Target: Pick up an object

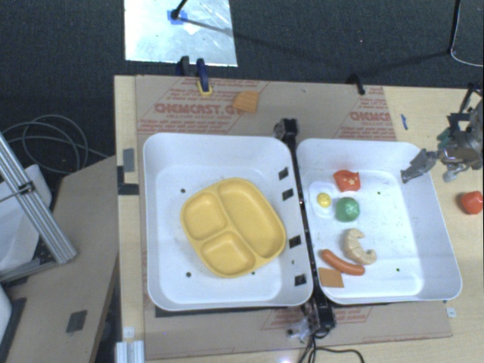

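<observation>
The gripper (432, 165) is hanging over the upper right rim of the right bin (431, 225), at the far right of the view, with one grey finger (416, 166) pointing down and left toward the bin floor. How far apart its fingers are standing I cannot tell, and nothing is showing between them.

Taking the right bin as the landmark: inside it, toward its left wall, a red tomato-like piece (347, 179) is sitting near the top. Just below and left of that, a fried egg toy (324, 200) is lying flat, and a green ball (347, 209) is resting right beside the egg. Lower down, a pale croissant-shaped piece (358, 246) is curling in the middle of the floor, with an orange sausage (342, 262) lying just under it and a small brown square (330, 278) sitting near the bin's lower left corner. All of these are lying well apart from the gripper.

Outside the right bin, past its right rim, a small red object (470, 202) is sitting on the bench (454, 112). Against the bin's left wall the left bin (162, 203) is standing, holding a yellow divided plate (232, 227). Above the left bin, a tan block (246, 101) is lying on the cardboard.
</observation>
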